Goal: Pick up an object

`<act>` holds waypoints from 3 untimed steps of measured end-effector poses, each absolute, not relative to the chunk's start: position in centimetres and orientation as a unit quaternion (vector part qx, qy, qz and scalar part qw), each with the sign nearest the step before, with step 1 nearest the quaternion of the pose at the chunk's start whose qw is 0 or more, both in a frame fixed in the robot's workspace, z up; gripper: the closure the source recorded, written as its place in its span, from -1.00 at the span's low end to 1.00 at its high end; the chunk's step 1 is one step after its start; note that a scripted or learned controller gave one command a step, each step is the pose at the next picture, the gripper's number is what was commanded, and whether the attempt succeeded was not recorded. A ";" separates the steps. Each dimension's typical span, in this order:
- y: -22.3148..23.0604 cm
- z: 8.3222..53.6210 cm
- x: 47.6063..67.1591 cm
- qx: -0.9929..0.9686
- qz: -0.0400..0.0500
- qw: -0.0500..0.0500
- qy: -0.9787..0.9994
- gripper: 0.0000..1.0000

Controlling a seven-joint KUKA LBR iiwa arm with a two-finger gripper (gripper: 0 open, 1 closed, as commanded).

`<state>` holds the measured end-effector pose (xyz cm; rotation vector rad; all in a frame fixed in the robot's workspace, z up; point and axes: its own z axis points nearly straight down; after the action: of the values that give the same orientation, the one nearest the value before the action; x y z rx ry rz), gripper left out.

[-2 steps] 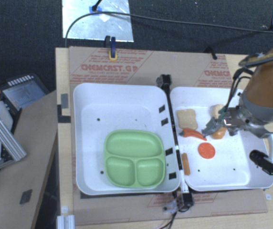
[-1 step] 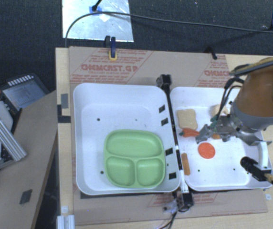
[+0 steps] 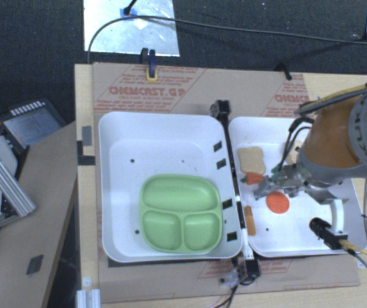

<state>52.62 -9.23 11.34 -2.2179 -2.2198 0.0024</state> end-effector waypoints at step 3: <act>-8.6 22.8 52.7 -0.706 -0.002 -0.003 -0.708 1.00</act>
<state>52.74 -8.60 22.81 -2.2215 -2.2301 -0.0071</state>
